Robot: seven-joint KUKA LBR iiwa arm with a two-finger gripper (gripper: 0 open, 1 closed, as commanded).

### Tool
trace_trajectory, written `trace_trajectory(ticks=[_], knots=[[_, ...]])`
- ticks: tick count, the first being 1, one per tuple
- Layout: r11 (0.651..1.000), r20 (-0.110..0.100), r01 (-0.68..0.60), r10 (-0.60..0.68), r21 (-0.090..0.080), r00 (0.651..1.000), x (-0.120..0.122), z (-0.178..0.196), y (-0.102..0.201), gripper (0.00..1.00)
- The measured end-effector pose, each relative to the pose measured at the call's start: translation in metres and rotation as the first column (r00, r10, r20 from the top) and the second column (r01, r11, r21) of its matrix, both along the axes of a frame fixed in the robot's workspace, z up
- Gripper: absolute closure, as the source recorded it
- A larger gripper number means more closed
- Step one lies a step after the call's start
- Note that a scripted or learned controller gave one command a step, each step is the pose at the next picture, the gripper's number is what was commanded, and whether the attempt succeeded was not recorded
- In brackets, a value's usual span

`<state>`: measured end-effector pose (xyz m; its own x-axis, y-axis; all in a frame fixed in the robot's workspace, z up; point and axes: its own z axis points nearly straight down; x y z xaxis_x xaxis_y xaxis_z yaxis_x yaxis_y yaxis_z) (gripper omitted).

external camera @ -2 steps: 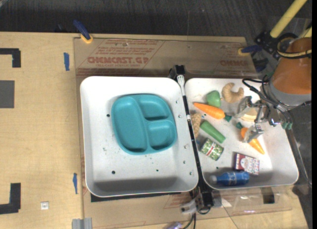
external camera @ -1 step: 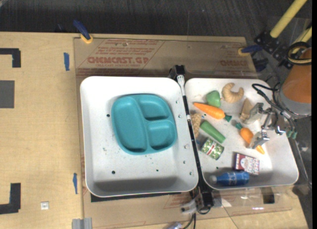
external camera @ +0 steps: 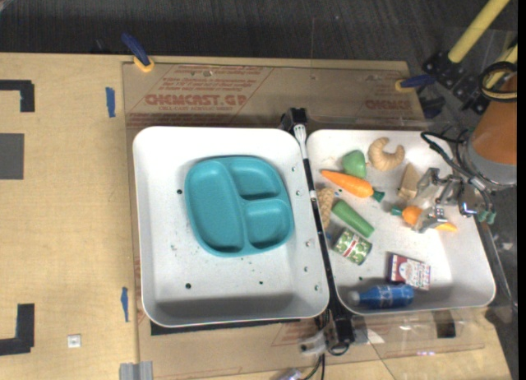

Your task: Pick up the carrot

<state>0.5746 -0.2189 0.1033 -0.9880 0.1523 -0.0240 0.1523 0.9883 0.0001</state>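
The carrot point(external camera: 348, 183) is orange with a green stub at its right end. It lies slanted in the upper left part of the right bin point(external camera: 472, 267). My gripper point(external camera: 431, 202) hangs low over the right side of that bin, about a hand's width to the right of the carrot and apart from it. A small orange fruit point(external camera: 409, 216) and a yellow piece point(external camera: 445, 225) lie right by the gripper's tip. The arm's orange band point(external camera: 498, 133) is at the right edge.
Around the carrot lie a green pepper point(external camera: 354, 162), a tan croissant point(external camera: 385, 153), a wooden block point(external camera: 408, 179), a cucumber point(external camera: 352, 217), a green can point(external camera: 352, 247), a small red box point(external camera: 408, 271) and a blue bottle point(external camera: 385, 295). The left bin point(external camera: 164, 271) holds a teal divided tray point(external camera: 238, 203).
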Motion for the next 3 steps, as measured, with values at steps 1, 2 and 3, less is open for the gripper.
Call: trace_trajectory(ticks=[1, 2, 3], knots=[[1.0, -0.002, 0.0, 0.0, 0.0, 1.0, 0.0, -0.001, 0.0, 0.0], [0.984, -0.013, -0.176, 0.176, 0.001, 0.984, -0.005, -0.014, -0.004, 0.0], [0.989, -0.013, 0.149, -0.149, 0.002, 0.989, 0.009, -0.015, -0.005, 0.0]])
